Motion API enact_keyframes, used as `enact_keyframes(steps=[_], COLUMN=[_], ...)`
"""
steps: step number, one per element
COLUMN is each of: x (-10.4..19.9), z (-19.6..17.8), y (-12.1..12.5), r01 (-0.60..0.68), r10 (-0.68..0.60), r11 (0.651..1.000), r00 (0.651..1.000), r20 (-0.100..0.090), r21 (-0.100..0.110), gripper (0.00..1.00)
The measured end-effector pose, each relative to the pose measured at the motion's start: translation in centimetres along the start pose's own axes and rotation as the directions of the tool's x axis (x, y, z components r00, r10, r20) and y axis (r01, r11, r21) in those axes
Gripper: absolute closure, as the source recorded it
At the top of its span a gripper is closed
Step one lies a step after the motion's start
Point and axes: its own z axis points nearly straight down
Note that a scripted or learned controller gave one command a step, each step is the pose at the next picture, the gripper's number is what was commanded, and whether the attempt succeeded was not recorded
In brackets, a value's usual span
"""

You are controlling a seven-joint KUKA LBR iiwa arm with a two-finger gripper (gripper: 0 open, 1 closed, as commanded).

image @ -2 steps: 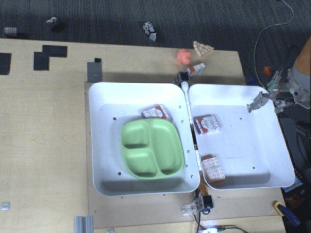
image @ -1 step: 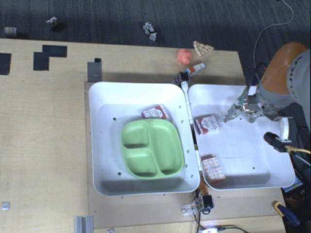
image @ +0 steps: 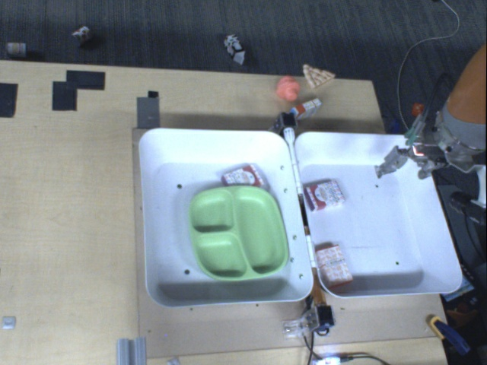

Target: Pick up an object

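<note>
Packets (image: 325,195) and (image: 333,263) lie in my right bin (image: 396,272), gripper (image: 407,163) at 2 o'clock, fingers spread, grasping nothing.

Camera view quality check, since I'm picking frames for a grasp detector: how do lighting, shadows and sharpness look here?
Camera view: lighting is soft and even, the white bins bright but without washing out; a grey shadow falls inside each bin along its near wall; the green plate reads clearly, while the small packets' print is too soft to read; the gripper at the right bin's far corner looks slightly blurred.
</note>
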Motion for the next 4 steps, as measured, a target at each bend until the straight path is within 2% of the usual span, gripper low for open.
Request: enact_keyframes(steps=[1,2,3,4], x=[4.2,4.1,2.1,-1.9], z=[9.8,9.7,9.9,-3.7], y=[-3.1,-11.3,-0.7,-1.9], r01=[0.000,-0.002,0.002,0.000], r10=[0.000,0.002,-0.002,0.000], r11=[1.000,1.000,1.000,1.000], r00=[1.000,1.000,1.000,1.000], r20=[-0.001,0.000,-0.001,0.000], r21=[0.001,-0.001,0.002,0.000], gripper=[0.00,0.00,0.00,0.00])
